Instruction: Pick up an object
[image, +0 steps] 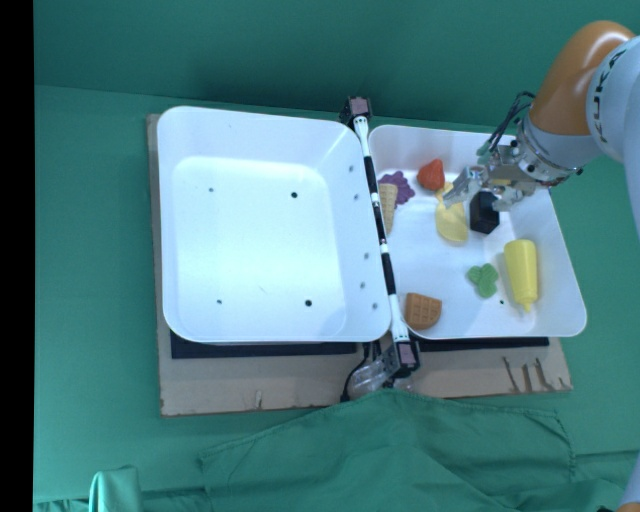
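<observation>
My gripper (463, 188) hangs low over the back of the right bin (560, 320), reaching in from the right. Its tip sits just above the top end of a yellow banana-shaped toy (450, 222) and just right of a red strawberry (431, 175). Nothing shows clearly between its fingertips. In the same bin lie a purple grape bunch (397, 185), an ice-cream cone (387, 206), a green leafy piece (484, 280), a yellow bottle (521, 272) and an orange waffle (423, 311).
The left bin (180, 150) stands beside the right one, with a black-and-white divider bar (380, 235) running between them. Both rest on cardboard over a green cloth. Folded green fabric (400, 450) lies in front.
</observation>
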